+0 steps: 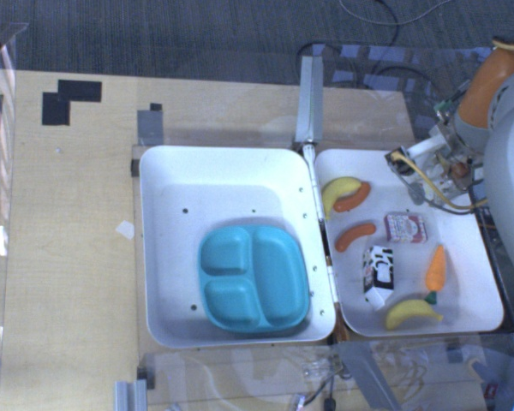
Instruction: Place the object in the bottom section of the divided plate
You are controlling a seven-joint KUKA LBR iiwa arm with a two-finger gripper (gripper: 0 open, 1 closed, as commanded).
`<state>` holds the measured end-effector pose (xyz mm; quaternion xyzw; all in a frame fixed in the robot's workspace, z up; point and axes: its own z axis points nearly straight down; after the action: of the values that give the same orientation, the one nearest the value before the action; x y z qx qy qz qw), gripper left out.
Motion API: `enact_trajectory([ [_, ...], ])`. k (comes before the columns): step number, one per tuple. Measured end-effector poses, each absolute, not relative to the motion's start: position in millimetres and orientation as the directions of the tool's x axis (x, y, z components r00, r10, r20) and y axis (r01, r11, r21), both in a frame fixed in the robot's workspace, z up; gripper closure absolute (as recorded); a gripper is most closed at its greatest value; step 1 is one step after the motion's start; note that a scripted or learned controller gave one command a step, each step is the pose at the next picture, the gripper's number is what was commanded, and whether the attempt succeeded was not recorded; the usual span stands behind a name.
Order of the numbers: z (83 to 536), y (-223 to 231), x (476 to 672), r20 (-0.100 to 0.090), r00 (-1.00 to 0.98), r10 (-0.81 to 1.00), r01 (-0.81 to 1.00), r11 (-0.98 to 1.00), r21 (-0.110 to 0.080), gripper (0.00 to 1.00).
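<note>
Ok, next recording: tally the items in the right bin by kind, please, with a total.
Yellow toy bananas: 2
Reddish-brown toy sausages: 2
Orange toy carrot: 1
Black-and-white milk carton: 1
Red-and-white flat packet: 1
Total: 7

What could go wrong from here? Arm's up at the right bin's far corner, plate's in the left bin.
1. The hotdog lies against a banana; a grasp there may catch both or nudge one away.
2. The sausage sits close to the right bin's left wall, leaving little room for the fingers.
3. The divided plate lies at a slant in the left bin, so a drop aimed at one section may land on a ridge or the neighbouring section.
</note>
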<state>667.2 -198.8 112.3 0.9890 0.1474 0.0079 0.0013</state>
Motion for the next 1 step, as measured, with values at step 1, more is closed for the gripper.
enact_trajectory([
  [1,124.7,-197.1,669.3,0.02,0.954,0.298,0.298,-0.955,0.007,1.0],
])
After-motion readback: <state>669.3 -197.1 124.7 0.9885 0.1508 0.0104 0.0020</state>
